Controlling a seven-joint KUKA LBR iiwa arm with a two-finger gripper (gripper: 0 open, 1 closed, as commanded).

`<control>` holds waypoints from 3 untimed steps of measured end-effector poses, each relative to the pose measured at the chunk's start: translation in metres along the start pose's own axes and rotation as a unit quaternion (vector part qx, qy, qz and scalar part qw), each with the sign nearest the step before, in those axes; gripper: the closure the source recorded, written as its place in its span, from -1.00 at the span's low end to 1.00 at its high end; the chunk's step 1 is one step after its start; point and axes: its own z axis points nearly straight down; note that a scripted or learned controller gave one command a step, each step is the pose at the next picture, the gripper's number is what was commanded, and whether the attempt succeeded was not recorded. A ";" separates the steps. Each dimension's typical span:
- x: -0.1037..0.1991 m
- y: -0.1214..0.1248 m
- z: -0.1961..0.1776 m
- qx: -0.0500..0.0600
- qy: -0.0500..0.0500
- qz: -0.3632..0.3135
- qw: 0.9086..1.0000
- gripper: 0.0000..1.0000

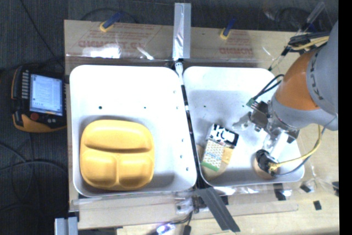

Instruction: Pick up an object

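A large yellow, bun-shaped object (115,152) lies in the front of the left bin (126,80). In the right bin (220,85) a small flat packet with a green and tan pattern (216,154) rests near the front left. A black and white item (224,135) lies against the packet's far end. My gripper (246,120) hangs over the right bin's middle right, just to the right of the black and white item and apart from it. I see nothing between its tips.
A central wall (187,118) divides the two bins. A handheld controller with a lit screen (43,97) lies on the floor left of the bench. Clamps and clear sheeting (110,41) run along the bench's back edge.
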 end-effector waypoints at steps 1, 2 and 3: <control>0.001 -0.001 -0.008 0.002 0.000 -0.001 1.000 1.00; 0.025 -0.042 0.023 0.000 0.000 0.164 0.986 1.00; 0.019 -0.038 0.030 -0.002 0.009 0.319 0.948 1.00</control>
